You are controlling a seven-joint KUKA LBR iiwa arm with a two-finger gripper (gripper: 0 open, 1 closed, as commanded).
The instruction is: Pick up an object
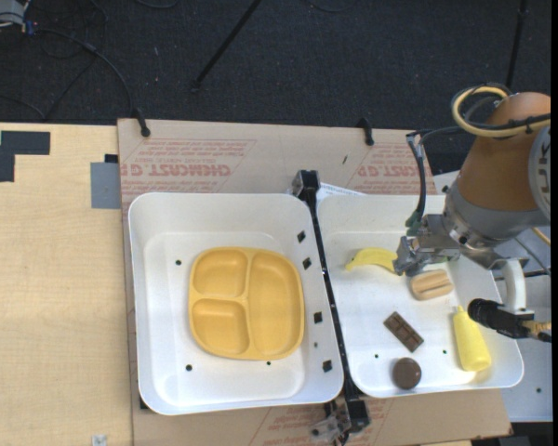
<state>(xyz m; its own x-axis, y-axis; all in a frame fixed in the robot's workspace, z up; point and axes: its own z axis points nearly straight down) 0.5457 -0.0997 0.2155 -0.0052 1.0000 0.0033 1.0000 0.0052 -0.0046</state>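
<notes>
The right bin (372,221) holds a yellow banana (370,260), a tan bread-like roll (431,284), a brown chocolate bar (403,331), a round brown cookie (406,373) and a yellow bottle (471,339). My gripper (415,256) hangs low over this bin, between the banana's right end and the roll, close to both. The wrist hides the fingertips. I see nothing lifted off the bin floor.
The left bin (158,221) holds a yellow divided plate (246,303). A raised divider (318,277) with black clips separates the two bins. Cardboard lies beneath the bins, and a wooden bench top extends to the left.
</notes>
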